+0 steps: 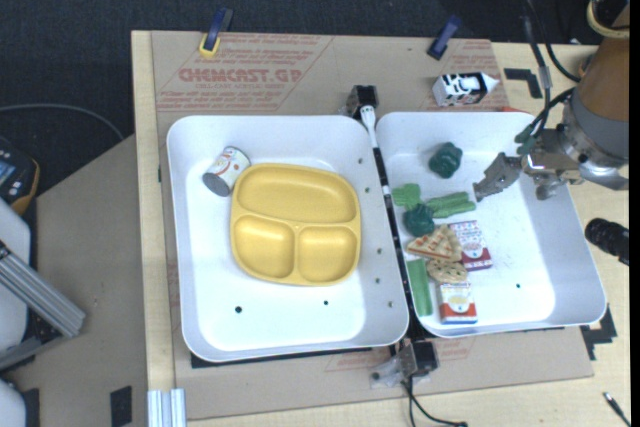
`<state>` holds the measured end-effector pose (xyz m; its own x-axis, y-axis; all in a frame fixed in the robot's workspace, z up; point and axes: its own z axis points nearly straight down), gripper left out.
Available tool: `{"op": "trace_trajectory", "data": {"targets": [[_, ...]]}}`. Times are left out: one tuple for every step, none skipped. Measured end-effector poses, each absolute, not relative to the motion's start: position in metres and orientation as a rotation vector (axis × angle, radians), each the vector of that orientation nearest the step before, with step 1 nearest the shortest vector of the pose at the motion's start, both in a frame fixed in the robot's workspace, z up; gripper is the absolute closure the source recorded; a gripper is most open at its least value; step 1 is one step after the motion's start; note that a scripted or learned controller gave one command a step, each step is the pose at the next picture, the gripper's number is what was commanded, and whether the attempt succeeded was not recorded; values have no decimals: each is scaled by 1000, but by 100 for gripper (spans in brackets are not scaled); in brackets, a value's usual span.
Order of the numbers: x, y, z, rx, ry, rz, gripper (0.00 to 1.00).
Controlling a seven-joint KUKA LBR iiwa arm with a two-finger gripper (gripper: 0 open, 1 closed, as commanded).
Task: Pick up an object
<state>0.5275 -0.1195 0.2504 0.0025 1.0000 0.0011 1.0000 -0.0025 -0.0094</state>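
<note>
A small can (226, 169) is seen lying on its side, touching the far left corner of the yellow divided plate (296, 223) in the left bin (190, 245). To the right of the plate, in the right bin (560, 290), a pile is made up of green toys (432, 208), a dark green ball (445, 158), waffle pieces (437, 244) and small cartons (458, 301). Further right of the plate, the gripper (496, 177) is held above the bin floor. Nothing is seen between its fingers. How far they are parted cannot be told.

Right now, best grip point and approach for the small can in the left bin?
Grip the can across its round body, claw coming straight down. It lies on its side, grey end toward the bin's left wall, close beside the yellow divided tray, so close along the tray's edge, not toward it.
</note>
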Motion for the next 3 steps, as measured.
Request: {"op": "trace_trajectory", "data": {"targets": [[530, -119, 255, -2222, -2222, 0, 0], [538, -122, 205, -2218, -2217, 5, 0], [544, -117, 158, -2217, -2217, 5, 0]]}}
